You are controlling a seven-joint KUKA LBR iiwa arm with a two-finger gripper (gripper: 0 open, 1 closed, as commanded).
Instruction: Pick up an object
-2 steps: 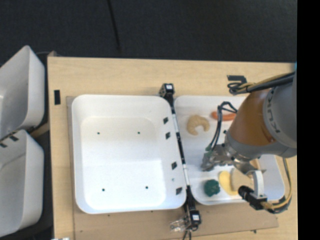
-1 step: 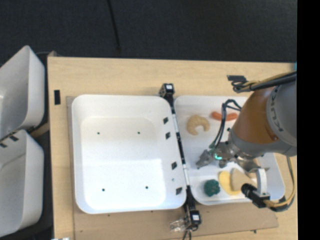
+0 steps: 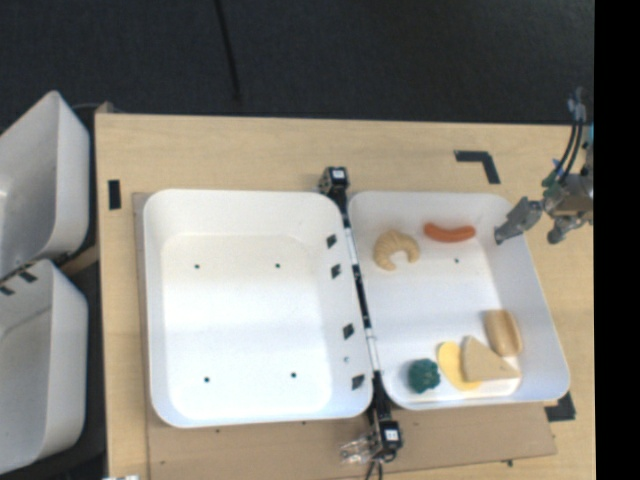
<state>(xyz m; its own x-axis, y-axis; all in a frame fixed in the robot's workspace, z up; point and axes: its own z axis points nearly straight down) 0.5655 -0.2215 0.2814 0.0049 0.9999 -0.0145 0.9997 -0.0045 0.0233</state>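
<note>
Currently the task stands at its opening stage: no object is lifted, and every candidate item lies in the right bin (image 3: 520,298). The gripper (image 3: 541,220) hangs at the upper right corner of that bin, just over its rim, with the two fingers spread apart and nothing between them. Judged from this position, the approach, the descent, the closing of the fingers and the lift all remain to be done. Nearest to the gripper is the red sausage (image 3: 449,232), lying flat along the far side of the bin; just to its left is the croissant (image 3: 396,249). Along the near side lie the bread roll (image 3: 503,332), the wedge of cheese (image 3: 486,363) resting on a yellow disc (image 3: 450,365), and the green broccoli piece (image 3: 424,375) beside it. These near items sit close together, some touching, so the sausage, standing apart from its neighbours, is probably the easier pick. The left bin (image 3: 240,298) holds no items. Both bins are shallow and white, set side by side and joined along a centre seam with black clips, on a light wooden worktop (image 3: 250,153) marked with black corner brackets. Beyond the worktop the floor (image 3: 350,38) is dark, with a cable running across it, and two further white containers (image 3: 35,268) stand at the left edge.
</note>
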